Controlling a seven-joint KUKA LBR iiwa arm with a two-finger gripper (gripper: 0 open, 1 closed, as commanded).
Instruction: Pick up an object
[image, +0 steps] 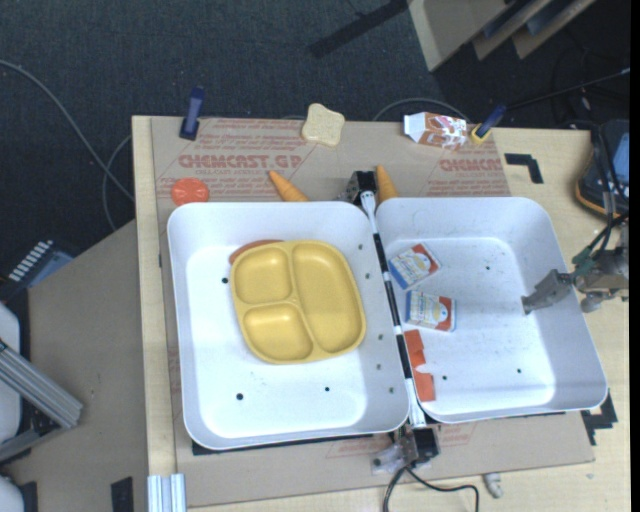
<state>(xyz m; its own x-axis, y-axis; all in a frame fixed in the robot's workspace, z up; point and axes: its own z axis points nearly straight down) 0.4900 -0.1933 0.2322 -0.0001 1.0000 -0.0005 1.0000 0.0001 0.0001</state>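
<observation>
**Gripper low at the right bin's edge, cartons lying apart from it**

From my remote seat I see the gripper (545, 292) at about 3 o'clock in the frame, reaching in over the right rim of the right bin (520, 385). Whether it is released or clenched I cannot tell; the tip is a small grey shape and too blurred to read. Nothing shows held in it.

Inside that bin, toward its 9 o'clock side, lie two small cartons. The upper carton (414, 266) sits tilted near the divider, and the lower carton (431, 311) lies just beside it at its 5 o'clock. Both are well apart from the gripper. Two orange blocks (416, 362) rest along the bin's left wall at about 7 o'clock.

The left bin (200, 390) holds a yellow divided plate (297, 300) near its centre, with a reddish item (250, 249) peeking from under the plate's 11 o'clock edge.

On the bench board beyond the bins, at 12 o'clock, I see a slice of bread (323, 124), another small carton (436, 129), a carrot (287, 187) and an orange disc (188, 191).
</observation>
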